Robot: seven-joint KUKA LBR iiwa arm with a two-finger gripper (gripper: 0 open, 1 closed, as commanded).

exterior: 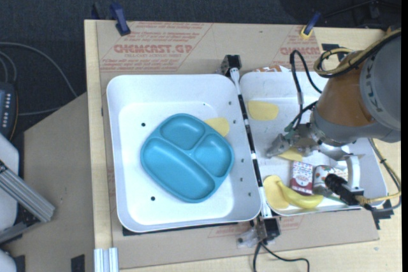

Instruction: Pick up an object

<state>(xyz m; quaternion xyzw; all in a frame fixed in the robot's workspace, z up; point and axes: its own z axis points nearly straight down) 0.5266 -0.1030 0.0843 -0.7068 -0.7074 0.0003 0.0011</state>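
Nearest in the right bin (376, 183) I see a banana (290, 195), touching a small red-and-white carton (301, 176). The gripper (287, 144) sits just beyond; I cannot tell its state. Far: a yellow chip (262, 110). In the left bin (127, 95) lies a blue divided plate (186, 157).

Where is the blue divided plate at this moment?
The blue divided plate lies in the left bin, near its middle, with a flat yellow piece touching its upper right edge.
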